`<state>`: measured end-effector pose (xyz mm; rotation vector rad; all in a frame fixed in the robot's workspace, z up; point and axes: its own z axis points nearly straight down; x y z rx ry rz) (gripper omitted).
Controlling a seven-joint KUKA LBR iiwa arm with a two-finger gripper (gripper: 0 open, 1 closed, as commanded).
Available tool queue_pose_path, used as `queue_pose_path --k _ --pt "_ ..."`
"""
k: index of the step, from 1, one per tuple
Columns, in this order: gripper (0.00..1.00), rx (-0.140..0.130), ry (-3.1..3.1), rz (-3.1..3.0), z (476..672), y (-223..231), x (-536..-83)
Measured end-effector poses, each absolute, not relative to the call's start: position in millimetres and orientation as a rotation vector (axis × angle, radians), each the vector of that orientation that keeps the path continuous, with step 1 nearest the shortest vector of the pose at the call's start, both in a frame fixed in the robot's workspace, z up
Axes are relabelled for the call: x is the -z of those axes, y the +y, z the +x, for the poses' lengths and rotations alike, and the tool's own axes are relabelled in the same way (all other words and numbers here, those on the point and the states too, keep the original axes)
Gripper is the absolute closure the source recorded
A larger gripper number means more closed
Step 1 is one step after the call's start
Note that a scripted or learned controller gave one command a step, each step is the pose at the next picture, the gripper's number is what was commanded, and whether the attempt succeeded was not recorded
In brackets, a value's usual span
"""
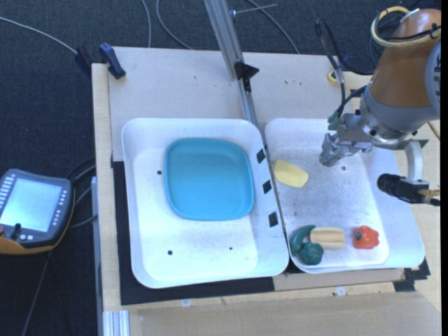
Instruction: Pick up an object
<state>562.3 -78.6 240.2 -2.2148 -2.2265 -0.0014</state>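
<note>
The right bin [392, 194] holds a yellow lemon-like piece [290, 174] near its left wall. Along its front wall lie a dark green vegetable [306, 244], a tan block [327, 239] and a red pepper [365, 237]. My gripper [332, 155] hangs over the back half of this bin, to the right of the yellow piece and apart from it. Nothing shows between its fingers.
The left bin [140, 187] carries a blue square plate [209, 178]. A metal pole [227, 26] slants up from between the two bins. A teach pendant [31, 208] lies off the bench at the left, and cables run across the floor behind.
</note>
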Motion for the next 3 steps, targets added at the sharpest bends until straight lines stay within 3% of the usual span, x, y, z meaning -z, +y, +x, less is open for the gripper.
queue_pose_path --k 3 --pt "1.00 0.002 -2.226 -2.216 631.6 71 -252"
